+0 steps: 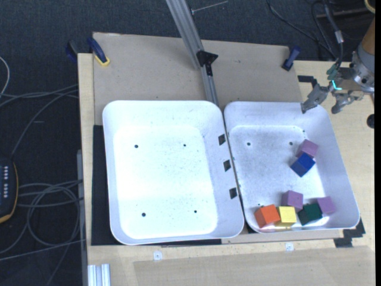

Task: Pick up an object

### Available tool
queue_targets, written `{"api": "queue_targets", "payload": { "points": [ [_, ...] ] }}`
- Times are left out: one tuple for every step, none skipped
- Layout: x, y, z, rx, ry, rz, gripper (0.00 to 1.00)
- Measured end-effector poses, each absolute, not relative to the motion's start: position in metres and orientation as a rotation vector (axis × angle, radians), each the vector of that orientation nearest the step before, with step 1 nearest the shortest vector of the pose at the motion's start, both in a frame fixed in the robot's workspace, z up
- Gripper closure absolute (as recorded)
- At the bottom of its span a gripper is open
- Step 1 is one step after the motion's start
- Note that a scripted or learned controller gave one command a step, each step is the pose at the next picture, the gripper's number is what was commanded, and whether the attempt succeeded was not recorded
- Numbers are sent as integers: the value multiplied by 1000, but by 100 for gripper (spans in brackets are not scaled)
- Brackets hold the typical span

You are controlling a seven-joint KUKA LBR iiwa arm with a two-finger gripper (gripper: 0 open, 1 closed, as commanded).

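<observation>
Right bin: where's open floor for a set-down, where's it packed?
Open: right bin floor's far-left part, between the divider wall and the purple block on the blue block. Packed: near edge, orange block through green block.

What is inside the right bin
The right bin holds seven blocks: purple touching blue, then purple, orange, yellow, green, purple clustered at its near edge. Nothing looks covered.

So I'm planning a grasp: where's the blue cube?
In the right bin, toward its right wall, the blue cube touches a purple cube just behind it.
</observation>
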State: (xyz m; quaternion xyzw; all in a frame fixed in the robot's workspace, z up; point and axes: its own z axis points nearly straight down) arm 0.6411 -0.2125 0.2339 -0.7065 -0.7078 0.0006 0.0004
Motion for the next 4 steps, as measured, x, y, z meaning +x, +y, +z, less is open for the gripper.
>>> {"api": "queue_targets", "payload": {
  "points": [
    [635, -215, 172, -2217, -2218, 6, 0],
    [637, -204, 119, -2215, -2219, 5, 0],
    [637, -204, 99, -2217, -2221, 3, 0],
    [639, -204, 112, -2219, -2226, -2, 100]
  ]
}}
